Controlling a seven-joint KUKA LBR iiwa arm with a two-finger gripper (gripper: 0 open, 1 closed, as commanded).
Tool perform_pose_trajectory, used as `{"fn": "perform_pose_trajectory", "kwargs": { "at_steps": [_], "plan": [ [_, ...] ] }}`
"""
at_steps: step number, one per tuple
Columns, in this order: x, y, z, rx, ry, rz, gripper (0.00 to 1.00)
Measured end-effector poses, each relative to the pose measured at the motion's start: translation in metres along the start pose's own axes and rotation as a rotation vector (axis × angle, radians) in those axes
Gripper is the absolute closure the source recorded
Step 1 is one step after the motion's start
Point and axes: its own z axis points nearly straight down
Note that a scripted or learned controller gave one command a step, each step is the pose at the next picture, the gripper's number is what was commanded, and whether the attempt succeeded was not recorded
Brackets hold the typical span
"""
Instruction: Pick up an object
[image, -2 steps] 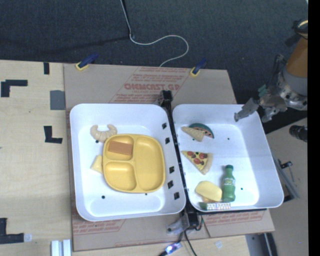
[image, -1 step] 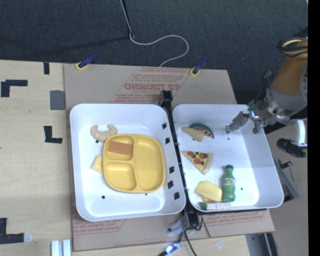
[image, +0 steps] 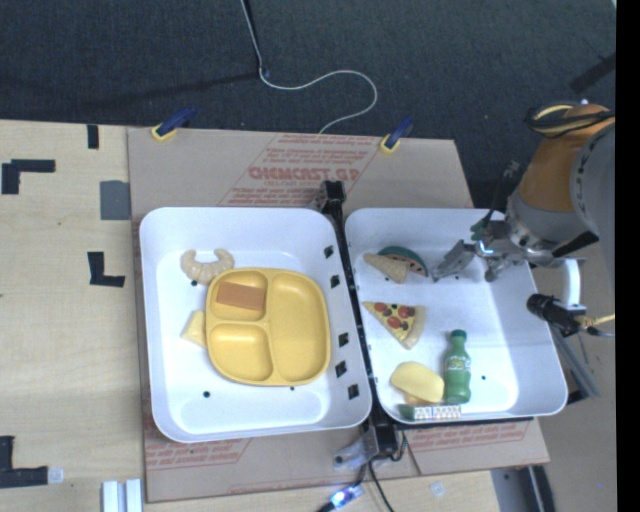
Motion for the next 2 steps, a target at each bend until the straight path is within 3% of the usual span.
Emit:
{"fn": "perform_pose_trajectory", "kwargs": {
  "at_steps": [1, 2],
  "plan": [
    [0.001, 0.000, 0.035, -0.004, -0.003, -0.002, 0.00],
    [0.001, 0.001, 0.021, -0.008, -0.004, -0.002, 1.00]
  ]
}}
